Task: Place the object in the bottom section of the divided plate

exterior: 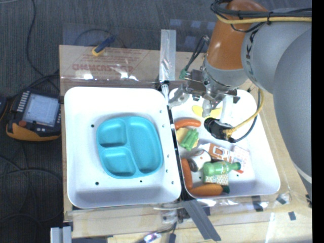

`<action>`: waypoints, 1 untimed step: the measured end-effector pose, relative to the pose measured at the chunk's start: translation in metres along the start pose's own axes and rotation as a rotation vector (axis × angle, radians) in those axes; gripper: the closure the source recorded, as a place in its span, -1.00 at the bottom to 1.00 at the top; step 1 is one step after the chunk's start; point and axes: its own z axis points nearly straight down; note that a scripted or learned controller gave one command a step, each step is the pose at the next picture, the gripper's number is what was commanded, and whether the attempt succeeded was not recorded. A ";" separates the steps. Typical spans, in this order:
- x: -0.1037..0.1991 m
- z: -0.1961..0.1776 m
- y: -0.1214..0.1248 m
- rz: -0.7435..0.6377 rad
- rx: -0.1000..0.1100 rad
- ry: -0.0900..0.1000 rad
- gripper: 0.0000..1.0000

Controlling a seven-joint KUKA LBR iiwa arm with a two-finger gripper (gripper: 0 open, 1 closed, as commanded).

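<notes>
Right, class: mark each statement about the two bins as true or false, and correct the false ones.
1. The blue plate lies in the left bin. True.
2. The plate holds a hot dog. False: its sections hold nothing.
3. The pincer hangs over the right bin. True.
4. The green bottle stands upright. False: it lies on its side.
5. The toys are piled in the right bin. True.
6. The arm reaches over the plate. False: it is over the right bin.

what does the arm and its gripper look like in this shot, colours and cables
The arm is bulky light grey, with a glossy orange band above the wrist. Black and yellow cables run across it. The gripper is metallic silver-grey with a yellow cable looping beside it.
</notes>
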 end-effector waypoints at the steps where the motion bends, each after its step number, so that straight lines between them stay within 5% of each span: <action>1: 0.089 0.043 -0.017 -0.243 0.002 0.000 -1.00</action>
